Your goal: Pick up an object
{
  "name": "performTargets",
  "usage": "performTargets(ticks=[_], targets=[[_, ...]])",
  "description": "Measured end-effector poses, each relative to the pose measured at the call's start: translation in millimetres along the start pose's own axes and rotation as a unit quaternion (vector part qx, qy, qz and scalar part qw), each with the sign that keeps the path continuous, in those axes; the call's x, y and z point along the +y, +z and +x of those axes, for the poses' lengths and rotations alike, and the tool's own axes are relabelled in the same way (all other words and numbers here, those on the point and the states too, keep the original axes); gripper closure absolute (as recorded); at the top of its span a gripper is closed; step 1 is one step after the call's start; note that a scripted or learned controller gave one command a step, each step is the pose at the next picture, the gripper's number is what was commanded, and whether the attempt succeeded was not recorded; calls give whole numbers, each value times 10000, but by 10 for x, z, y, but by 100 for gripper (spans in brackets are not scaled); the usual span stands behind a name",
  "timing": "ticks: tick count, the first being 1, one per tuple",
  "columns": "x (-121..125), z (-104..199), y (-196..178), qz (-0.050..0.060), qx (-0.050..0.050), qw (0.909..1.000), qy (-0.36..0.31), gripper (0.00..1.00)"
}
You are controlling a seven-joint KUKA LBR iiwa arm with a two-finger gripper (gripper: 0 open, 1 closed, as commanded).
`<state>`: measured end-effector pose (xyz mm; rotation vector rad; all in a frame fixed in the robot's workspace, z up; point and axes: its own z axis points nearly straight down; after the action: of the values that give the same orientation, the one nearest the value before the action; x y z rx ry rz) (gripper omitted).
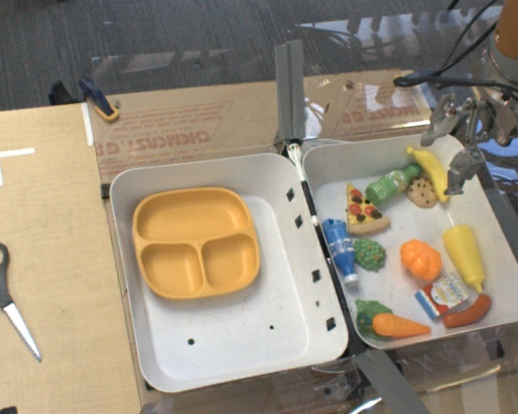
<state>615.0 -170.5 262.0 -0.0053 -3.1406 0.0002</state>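
While the gripper (pixel 453 149) hovers at the right bin's (pixel 508 244) upper right corner, its fingers spread and gripping nothing, the banana (pixel 429 168) lies just beside it — next to a cookie (pixel 420 192). The left bin (pixel 230 347) holds a divided orange plate (pixel 196 241).

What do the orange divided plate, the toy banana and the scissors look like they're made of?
Orange divided plate: probably moulded plastic, matte, with one even colour and soft rounded ridges between its compartments.
Toy banana: likely plastic or rubber, smooth, a flat uniform yellow with a slight sheen.
Scissors: blades look like bare metal, pale and reflective; the grey handle loops are probably plastic, though the view leaves that open.
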Motion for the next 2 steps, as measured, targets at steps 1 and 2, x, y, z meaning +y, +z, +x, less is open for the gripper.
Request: performTargets(ticks=[1,2], targets=[[56,-398,1159,-3,-1,10000,-90,0],[-40,-452,1711,-4,-12,9995,315,0]])
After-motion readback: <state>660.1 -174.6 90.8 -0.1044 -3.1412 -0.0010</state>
